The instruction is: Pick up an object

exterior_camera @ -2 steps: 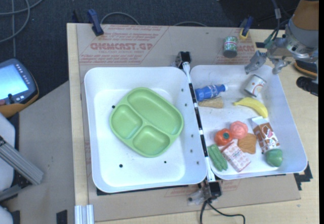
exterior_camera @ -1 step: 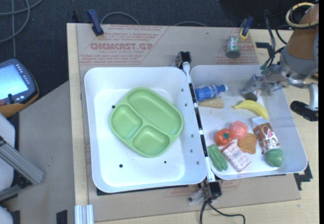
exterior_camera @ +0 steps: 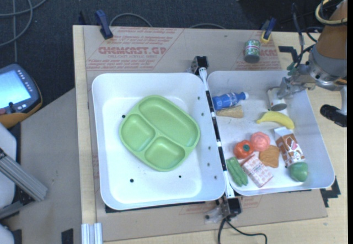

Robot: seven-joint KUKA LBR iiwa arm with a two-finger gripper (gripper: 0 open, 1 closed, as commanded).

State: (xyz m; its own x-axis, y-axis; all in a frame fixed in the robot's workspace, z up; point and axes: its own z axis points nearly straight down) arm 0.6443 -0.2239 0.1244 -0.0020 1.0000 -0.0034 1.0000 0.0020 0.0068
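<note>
The right bin (exterior_camera: 311,107) holds several toy foods. A blue bottle (exterior_camera: 229,98) lies at its upper left, with a tan wedge (exterior_camera: 232,111) just below it. A yellow banana (exterior_camera: 276,120) lies mid-bin. Lower down are a red tomato (exterior_camera: 242,149), a pink ball (exterior_camera: 260,140), an orange biscuit (exterior_camera: 269,157), a brown packet (exterior_camera: 290,149), a green ball (exterior_camera: 298,171), a pink wafer pack (exterior_camera: 257,171) and a green pod (exterior_camera: 237,172). My gripper (exterior_camera: 277,99) hangs low in the bin's upper part, just above the banana and right of the bottle.
The left bin (exterior_camera: 105,99) holds a green divided plate (exterior_camera: 160,132). A small tin can (exterior_camera: 252,51) stands on the bench behind the right bin. Blue clamps (exterior_camera: 103,22) grip the board's far edge. The arm (exterior_camera: 331,49) comes in over the right bin's far right corner.
</note>
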